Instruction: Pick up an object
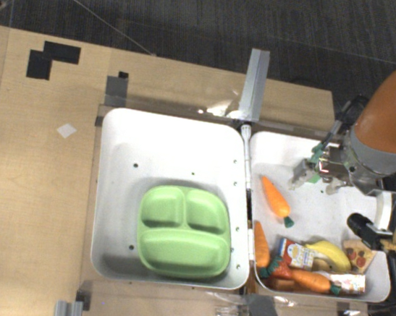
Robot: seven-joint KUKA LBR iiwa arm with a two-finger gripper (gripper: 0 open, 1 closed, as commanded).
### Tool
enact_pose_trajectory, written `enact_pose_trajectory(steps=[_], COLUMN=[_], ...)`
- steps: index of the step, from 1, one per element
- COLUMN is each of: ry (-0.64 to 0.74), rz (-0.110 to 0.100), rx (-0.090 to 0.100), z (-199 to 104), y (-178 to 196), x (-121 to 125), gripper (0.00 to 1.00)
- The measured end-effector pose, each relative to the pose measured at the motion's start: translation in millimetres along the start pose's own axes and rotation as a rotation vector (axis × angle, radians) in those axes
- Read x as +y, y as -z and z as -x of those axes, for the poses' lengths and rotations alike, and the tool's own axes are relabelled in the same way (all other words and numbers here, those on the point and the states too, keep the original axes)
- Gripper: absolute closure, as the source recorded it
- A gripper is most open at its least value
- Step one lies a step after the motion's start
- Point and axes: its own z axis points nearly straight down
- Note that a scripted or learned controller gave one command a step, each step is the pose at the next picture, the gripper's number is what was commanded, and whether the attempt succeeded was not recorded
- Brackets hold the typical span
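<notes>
My hand (318, 174) hangs over the upper part of the right bin (280, 147), wrist coming in from the right. Fingers point down and look spread, nothing between them, so open and empty.

Nearest target: a carrot (277, 200) lying alone on bare bin floor, just below and left of the hand, tilted diag., green tip toward lower right. Not touching it.

Rest of the toys are bunched along the bin's lower edge: banana (329, 253), juice carton (297, 254), 2nd carrot (260, 246) against the left wall, 3rd carrot (311, 280), pizza slice (357, 255). Crowded, poor pick.

Left bin (124, 136) holds a green divided plate (183, 230).

Step, as I judge it: approach, pre-grasp, nothing lifted yet. Next calls for a short shift down-left over the lone carrot, turning the fingers across its narrow width, then a descent and close.
</notes>
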Motion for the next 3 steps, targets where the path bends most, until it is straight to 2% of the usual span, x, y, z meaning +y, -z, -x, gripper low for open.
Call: enact_pose_trajectory(steps=[1,2,3], ry=[0.08,0.079,0.023], rz=[0.003,0.003,0.002], rx=[0.0,0.001,-0.001], z=[-5,-6,-84], y=[-101,-93,23], x=[-1,0,36], gripper=[0.0,1.0,1.0])
